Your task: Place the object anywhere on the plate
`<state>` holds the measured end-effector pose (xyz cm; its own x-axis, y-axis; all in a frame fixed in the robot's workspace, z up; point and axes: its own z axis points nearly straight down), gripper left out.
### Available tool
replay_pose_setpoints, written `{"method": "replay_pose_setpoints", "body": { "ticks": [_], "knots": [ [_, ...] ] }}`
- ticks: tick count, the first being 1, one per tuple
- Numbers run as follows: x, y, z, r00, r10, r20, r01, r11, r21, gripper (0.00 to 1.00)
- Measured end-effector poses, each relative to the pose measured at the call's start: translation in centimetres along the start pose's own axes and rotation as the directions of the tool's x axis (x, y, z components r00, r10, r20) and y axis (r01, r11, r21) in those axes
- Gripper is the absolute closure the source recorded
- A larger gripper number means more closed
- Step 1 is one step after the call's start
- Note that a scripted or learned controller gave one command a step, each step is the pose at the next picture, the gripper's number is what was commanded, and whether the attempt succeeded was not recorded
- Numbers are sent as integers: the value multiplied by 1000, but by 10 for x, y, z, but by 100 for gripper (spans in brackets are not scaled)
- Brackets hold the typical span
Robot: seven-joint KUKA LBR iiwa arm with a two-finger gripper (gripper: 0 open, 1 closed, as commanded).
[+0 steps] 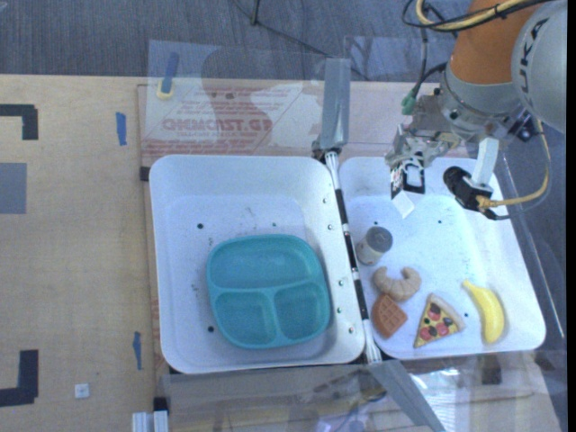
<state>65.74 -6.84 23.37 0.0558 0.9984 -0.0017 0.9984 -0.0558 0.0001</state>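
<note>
A teal plate with three compartments lies in the left bin. The right bin holds a grey can, a tan croissant, a brown waffle, a pizza slice and a yellow banana. My gripper hangs over the back of the right bin, above and behind the can, apart from all the items. Nothing shows between its fingers.
A grey divider rail runs between the two bins at the back. A cardboard sheet lies behind the left bin. Cables loop from the wrist over the right bin's back right.
</note>
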Motion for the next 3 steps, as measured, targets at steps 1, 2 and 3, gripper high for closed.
{"method": "replay_pose_setpoints", "body": {
  "ticks": [1, 2, 3],
  "knots": [
    [67, -50, 23, 999, 50, -2, -50, 999, 2, 100],
    [108, -96, 49, 1000, 26, -2, -26, 1000, 2, 100],
    [172, -126, 40, 998, -65, -2, 65, 998, 3, 100]
  ]
}}
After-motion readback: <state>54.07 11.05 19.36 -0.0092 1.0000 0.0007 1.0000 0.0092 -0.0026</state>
